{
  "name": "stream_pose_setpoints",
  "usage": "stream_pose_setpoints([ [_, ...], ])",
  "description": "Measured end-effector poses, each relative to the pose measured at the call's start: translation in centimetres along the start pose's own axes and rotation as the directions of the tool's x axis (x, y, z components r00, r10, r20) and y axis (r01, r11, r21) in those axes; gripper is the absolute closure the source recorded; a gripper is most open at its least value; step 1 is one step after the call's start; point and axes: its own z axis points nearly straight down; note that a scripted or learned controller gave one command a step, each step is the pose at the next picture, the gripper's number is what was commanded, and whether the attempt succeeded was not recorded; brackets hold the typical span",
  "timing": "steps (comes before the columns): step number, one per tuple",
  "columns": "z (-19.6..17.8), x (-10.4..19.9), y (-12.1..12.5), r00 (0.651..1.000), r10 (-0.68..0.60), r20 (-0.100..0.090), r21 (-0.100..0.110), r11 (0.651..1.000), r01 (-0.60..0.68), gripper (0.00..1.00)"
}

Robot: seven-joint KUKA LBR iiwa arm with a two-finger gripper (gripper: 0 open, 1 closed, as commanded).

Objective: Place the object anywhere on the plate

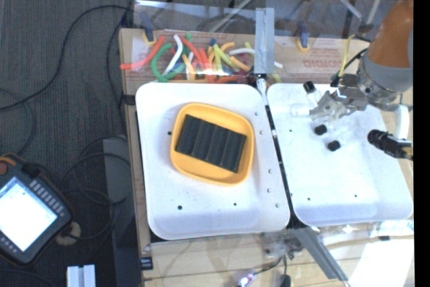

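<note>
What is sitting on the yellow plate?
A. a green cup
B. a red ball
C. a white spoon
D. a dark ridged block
D: a dark ridged block lies flat on the yellow plate, which rests in the left bin.

Yellow plate [212, 145] sits mid left bin [161, 212], dark ribbed block [211, 142] lying flat on it, slightly skewed. Gripper [327, 119] hangs over right bin [349, 198], near its back edge. Arm [390, 50] comes in from right. Pile of colourful tubes [195, 58] along bench's back edge, behind left bin.
</note>
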Motion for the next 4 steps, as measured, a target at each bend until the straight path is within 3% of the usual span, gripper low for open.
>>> stream_pose_setpoints([
  [1, 1.7, 5.9, -6.7, 1.000, -0.021, -0.004, 0.001, 1.000, 0.021, 1.00],
  [2, 2.6, 13.1, -0.6, 0.995, -0.103, -0.003, 0.000, 0.995, 0.103, 1.00],
  [3, 2.5, 17.8, -7.4, 0.974, -0.226, -0.004, 0.001, 0.974, 0.226, 1.00],
  [4, 2.6, 23.5, -4.7, 0.900, -0.436, -0.003, -0.001, 0.900, 0.436, 1.00],
])
